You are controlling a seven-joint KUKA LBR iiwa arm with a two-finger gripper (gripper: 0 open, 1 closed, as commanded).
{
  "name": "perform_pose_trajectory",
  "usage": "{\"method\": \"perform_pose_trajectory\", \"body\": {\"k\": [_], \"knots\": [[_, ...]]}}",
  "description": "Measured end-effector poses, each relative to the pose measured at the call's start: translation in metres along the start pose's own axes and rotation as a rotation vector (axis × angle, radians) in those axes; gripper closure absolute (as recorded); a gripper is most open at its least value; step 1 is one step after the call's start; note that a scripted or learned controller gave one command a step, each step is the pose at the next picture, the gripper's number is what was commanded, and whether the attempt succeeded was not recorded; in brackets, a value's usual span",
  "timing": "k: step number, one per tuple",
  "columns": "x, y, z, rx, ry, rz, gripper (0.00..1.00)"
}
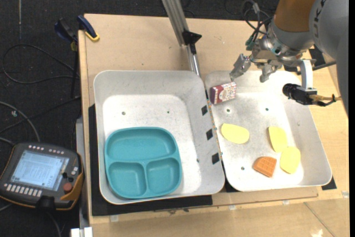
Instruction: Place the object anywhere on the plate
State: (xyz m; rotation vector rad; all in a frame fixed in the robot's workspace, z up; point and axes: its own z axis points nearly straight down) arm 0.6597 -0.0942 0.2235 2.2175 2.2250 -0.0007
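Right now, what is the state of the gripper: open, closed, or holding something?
Gripper: open, holding nothing, above the far edge of the right bin, just right of the small carton.

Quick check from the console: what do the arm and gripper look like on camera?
The arm is bulky and rounded, grey with a broad orange band above the wrist. The gripper is small, metallic grey, with thin cables looping around the wrist.
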Motion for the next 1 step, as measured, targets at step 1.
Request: {"method": "perform_pose_trajectory", "body": {"k": [1], "knots": [[0.0003,0.0006,-0.0104,-0.002,-0.001,-0.003,1.0]]}}
